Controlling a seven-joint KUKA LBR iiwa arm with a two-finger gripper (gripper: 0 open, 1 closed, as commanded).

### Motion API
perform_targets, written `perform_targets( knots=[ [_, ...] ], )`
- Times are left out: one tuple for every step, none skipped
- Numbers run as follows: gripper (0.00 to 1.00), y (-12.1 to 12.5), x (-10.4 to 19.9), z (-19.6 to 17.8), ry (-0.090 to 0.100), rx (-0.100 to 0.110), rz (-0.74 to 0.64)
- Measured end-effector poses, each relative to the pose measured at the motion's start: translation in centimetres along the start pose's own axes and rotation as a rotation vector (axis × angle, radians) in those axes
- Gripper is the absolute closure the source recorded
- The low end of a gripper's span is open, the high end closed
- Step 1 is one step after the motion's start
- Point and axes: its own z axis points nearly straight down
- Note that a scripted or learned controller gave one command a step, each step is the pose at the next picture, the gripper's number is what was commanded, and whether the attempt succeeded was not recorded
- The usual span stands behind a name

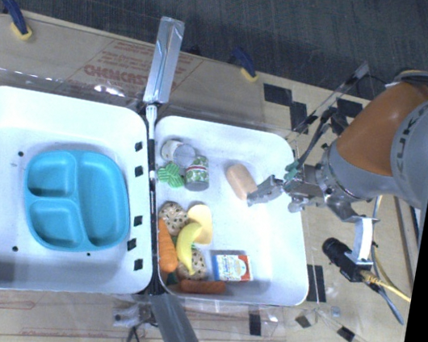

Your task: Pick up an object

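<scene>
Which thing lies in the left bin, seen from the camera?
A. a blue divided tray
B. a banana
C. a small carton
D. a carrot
A. The blue divided tray lies alone in the left bin, while the banana, the small carton and the carrot all lie in the right bin.

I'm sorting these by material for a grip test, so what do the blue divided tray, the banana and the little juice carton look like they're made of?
The blue tray looks like moulded plastic: one even colour, rounded compartment walls, a soft sheen. The banana seems to be smooth plastic play food, though a real one cannot be ruled out at this size. The carton looks like printed card or a plastic replica; its flat faces and label show, its surface finish does not.
</scene>
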Motion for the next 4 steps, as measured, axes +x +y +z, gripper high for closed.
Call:
perform_targets(
  knots=[
    [0.0, 3.8, 0.0, 1.3, 0.001, 0.001, 0.094],
    [0.0, 1.2, 2.0, -6.3, 0.0, -0.002, 0.455],
    [0.0, 1.8, 3.2, 9.7, 0.001, 0.014, 0.272],
    [0.0, -3.0, 5.5, 12.6, 0.002, 0.003, 0.201]
  ],
)
